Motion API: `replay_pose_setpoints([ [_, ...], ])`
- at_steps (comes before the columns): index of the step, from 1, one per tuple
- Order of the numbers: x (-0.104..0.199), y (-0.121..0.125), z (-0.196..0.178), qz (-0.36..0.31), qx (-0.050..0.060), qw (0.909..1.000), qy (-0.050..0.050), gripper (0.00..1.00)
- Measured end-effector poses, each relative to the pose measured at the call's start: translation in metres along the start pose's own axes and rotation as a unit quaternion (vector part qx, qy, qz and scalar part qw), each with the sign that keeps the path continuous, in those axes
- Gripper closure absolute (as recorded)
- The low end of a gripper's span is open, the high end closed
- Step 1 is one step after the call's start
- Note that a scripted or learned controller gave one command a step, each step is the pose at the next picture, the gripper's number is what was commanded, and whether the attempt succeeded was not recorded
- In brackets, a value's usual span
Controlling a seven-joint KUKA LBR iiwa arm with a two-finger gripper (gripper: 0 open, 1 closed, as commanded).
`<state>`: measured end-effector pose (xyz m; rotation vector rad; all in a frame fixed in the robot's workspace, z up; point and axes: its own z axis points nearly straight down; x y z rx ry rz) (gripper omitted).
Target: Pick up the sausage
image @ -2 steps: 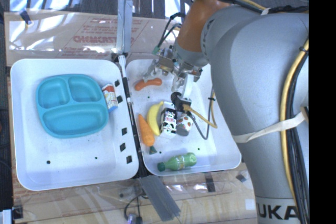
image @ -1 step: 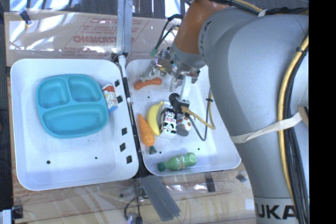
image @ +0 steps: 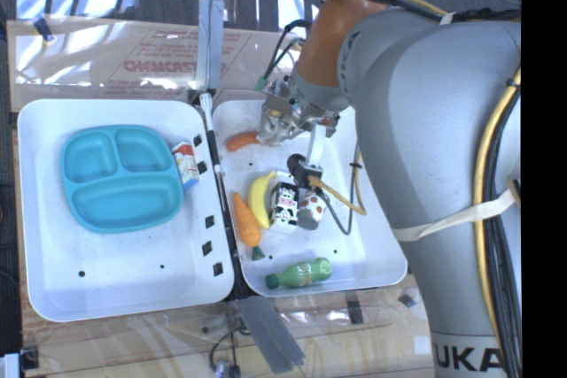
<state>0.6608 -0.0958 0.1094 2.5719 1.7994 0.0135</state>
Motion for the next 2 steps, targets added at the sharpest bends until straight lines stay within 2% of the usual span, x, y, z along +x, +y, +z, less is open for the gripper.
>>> replay_pose_setpoints([
  [1,0.000,0.000,0.000,0.000,0.000,1.0000,0.000,0.00],
  [2,-0.010,-0.014,0.018,-0.005,0.006,1.0000,-0.003,0.00],
])
